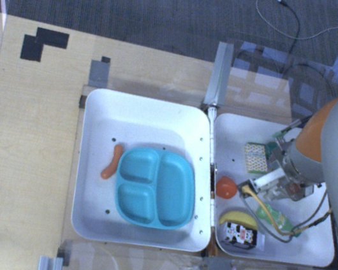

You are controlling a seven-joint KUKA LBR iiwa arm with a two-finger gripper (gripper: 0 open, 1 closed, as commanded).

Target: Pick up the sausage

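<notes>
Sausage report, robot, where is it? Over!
Gripper over right bin. Sausage in left bin, beside blue plate, on its left. Nothing covering it.

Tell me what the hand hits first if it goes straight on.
The hand seems to point down: likely the right bin's floor near the red ball; depth is unclear. The sausage lies in the left bin.

Pale wooden counter, two shallow white bins sit side by side on it, left bin against right bin, black stepped mark far left, grey upright bracket behind their junction.
</notes>
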